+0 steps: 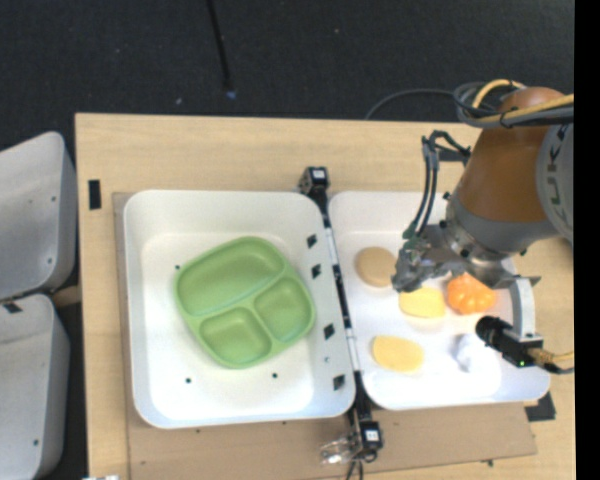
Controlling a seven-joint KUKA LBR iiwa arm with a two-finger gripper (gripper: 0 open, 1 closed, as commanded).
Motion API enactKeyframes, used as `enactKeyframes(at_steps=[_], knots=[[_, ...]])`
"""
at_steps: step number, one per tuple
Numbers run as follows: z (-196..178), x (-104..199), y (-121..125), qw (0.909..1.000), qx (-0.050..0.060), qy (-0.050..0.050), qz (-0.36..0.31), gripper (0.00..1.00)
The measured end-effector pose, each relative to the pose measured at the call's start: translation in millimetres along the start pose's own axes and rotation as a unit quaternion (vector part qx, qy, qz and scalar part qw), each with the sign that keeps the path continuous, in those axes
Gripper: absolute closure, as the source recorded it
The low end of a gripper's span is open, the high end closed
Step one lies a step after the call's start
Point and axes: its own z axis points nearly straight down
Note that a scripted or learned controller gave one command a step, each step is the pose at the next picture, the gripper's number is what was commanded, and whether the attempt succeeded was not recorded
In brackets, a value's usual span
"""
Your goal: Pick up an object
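Gripper (416, 271): fingertips lost in dark clutter over the right bin (380, 393); their spacing unreadable.
Orange object (469, 295): upper part covered by the arm's wrist.
Upper yellow piece (422, 303): top edge tucked under the gripper.
Small pale item (464, 351): too small and washed out to identify.
Arm (510, 183): cut off at the right.

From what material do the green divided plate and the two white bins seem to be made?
The green three-compartment plate looks like moulded plastic with a matte finish: one even colour, rounded dividers, no sharp glare. The shallow white bins seem to be smooth plastic too, with rounded corners and a soft sheen; the look leaves this open.
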Motion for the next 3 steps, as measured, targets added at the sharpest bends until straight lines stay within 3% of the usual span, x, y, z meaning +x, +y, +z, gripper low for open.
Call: enactKeyframes(at_steps=[2, 3], knots=[[0.5, 100.7, 23.6, 1.0000, 0.000, 0.001, -0.001, 1.00], [9.8, 152.3, 20.5, 1.0000, 0.002, 0.000, 0.000, 1.00]])
